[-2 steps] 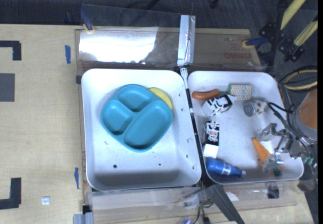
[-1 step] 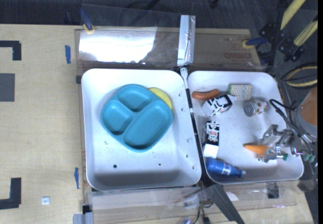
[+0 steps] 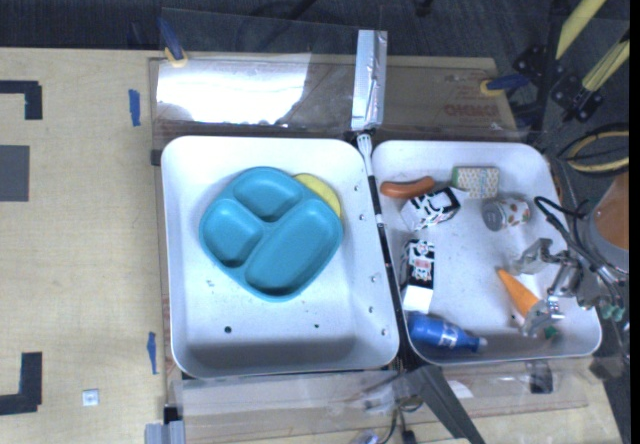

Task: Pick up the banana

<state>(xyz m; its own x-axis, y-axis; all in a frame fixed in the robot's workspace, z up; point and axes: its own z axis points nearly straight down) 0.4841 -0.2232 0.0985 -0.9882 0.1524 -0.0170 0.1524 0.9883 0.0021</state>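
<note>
The gripper [image 3: 545, 317] is low in the right bin [image 3: 470, 347], near its right side. Its metal fingers [image 3: 530, 254] look spread apart, though the view there is messy. Nothing sits between them. One finger seems to touch the orange carrot [image 3: 517, 290]. The banana [image 3: 322, 192] lies in the left bin [image 3: 190, 262], tucked under the blue plate [image 3: 270, 230].

Banana [image 3: 322, 191]: mostly hidden under the blue divided plate [image 3: 270, 230]; a yellow sliver is seen at the plate's upper right edge.
End effector [image 3: 545, 317]: finger state cannot be made out among cables and metal parts.
Arm [image 3: 612, 222]: cut off by the right edge.
Black-and-white items [image 3: 421, 262]: print too small to be read.
</note>
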